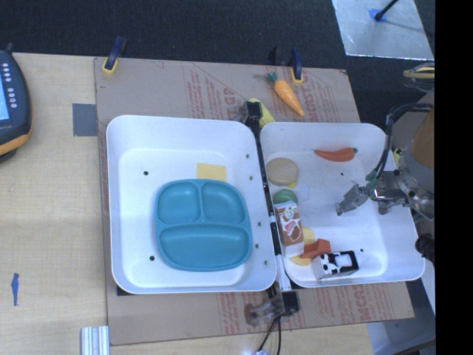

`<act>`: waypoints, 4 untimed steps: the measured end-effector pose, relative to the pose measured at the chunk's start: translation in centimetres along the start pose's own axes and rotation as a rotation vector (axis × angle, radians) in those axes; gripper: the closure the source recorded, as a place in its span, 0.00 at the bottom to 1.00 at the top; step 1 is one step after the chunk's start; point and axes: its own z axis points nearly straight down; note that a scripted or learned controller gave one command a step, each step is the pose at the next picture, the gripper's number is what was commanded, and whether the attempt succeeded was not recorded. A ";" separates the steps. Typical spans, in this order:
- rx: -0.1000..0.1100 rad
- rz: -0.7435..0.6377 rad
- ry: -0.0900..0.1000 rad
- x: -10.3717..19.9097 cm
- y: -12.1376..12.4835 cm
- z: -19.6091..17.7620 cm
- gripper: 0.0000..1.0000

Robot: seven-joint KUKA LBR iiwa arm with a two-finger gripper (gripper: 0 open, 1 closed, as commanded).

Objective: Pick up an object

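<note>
Here the fingers (353, 199) hang over the right bin (395, 261), on a bare patch of its floor toward the right side, and they look spread apart with nothing between them, though they are small and dark and a bit hard to read. No object sits directly under them. The nearest candidates lie around: a red chili pepper (335, 154) farther back, a black-and-white toy cow (338, 264) nearer the front wall, and toward the left wall a round beige piece (282, 171), a green-topped bottle (287, 219) lying down, and some red and yellow bits (311, 250) beside it.

My guess is the main risk is a close on nothing: if the arm drops where it hangs, the fingers meet bare plastic. Going for the cow risks jamming against the near wall, since it sits close to it. The chili is thin and low, so the fingers may slide over it or flick it away. The bottle lies tight to the dividing wall, leaving little room for one finger.

The left bin (126, 198) holds a blue divided plate (203, 224) and a yellow square (211, 171), well apart from the fingers; a toy carrot (288, 97) lies on the surface beyond the bins
</note>
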 end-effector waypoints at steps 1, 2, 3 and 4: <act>-0.005 -0.007 -0.001 4.7 7.1 3.7 0.00; 0.001 -0.003 -0.001 6.3 8.1 9.7 0.00; -0.009 -0.002 -0.002 6.1 15.8 10.0 0.00; 0.004 0.001 -0.001 5.2 9.2 10.1 0.00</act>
